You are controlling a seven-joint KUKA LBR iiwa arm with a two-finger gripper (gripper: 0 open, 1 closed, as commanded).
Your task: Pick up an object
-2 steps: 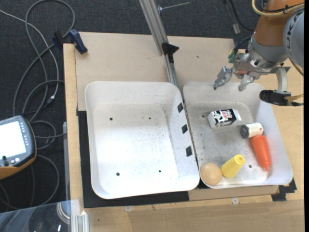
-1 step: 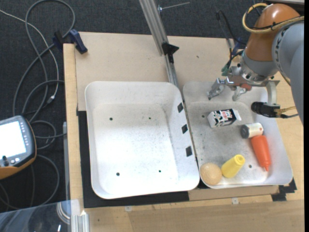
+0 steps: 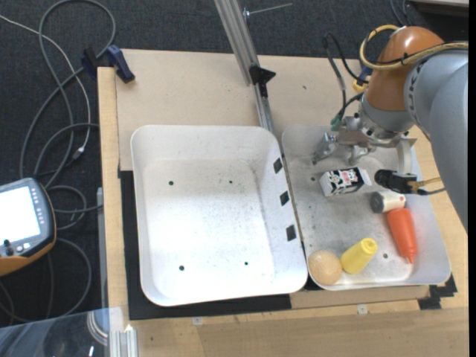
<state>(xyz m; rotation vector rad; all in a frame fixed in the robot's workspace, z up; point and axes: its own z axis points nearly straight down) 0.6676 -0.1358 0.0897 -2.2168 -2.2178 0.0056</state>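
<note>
My gripper (image 3: 341, 149) hangs over the far part of the right bin (image 3: 312, 214), on the grey arm with its orange band. Just in front of it lies a small black-and-white carton (image 3: 344, 181), apart from the gripper. Further to the right lies an orange carrot-shaped toy (image 3: 403, 233) with a white cap. A yellow bottle (image 3: 359, 256) and a tan round ball (image 3: 325, 267) sit at the bin's near edge.
The left bin (image 3: 149, 199) is a wide white tray beside the right one. A metal pole (image 3: 238, 36) slants up from between the bins at the back. Cables and a handheld pendant (image 3: 22, 222) lie off the bench to the left.
</note>
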